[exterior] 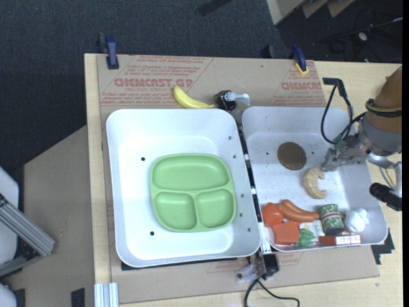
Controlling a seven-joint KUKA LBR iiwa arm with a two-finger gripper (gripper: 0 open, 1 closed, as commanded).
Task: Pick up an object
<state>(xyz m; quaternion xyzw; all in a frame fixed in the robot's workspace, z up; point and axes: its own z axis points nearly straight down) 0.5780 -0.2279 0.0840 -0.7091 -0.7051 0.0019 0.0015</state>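
Camera view has the tool low in the right bin, can't tell its state. Looks like the approach step: croissant sits just beside it, so next it needs lining up over that.

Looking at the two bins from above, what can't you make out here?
- Gripper, camera view: too small and blurred to read its fingers.
- Arm: cut off by the right edge.
- Small can label: too small to read.
- Banana: partly hidden behind the left bin rim.
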